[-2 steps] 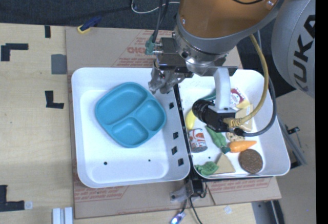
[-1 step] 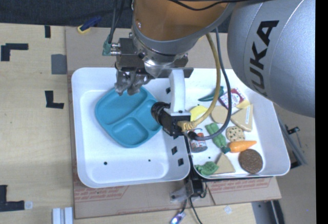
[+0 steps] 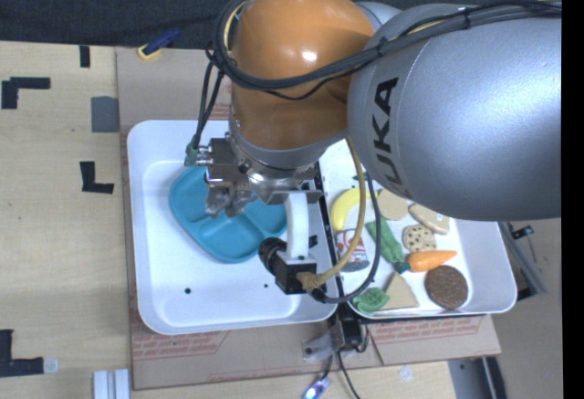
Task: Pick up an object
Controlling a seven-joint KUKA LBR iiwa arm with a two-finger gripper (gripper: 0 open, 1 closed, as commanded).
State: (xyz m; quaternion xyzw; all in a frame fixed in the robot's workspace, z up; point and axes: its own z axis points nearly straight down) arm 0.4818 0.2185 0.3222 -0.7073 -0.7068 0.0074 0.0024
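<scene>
Lying at centre-left of the frame in the left shallow white bin (image 3: 151, 205): a blue, shallow, rounded plastic dish (image 3: 214, 219), long axis running upper-left to lower-right. Probably light, stiff, slick; best pinched at a raised rim. Directly above it, the grey two-finger gripper (image 3: 226, 196); jaw state impossible to tell.

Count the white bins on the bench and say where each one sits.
2. The left bin sits at the view's centre-left and holds a blue dish. The right bin sits beside it, holding toy food; the arm covers much of it.
</scene>
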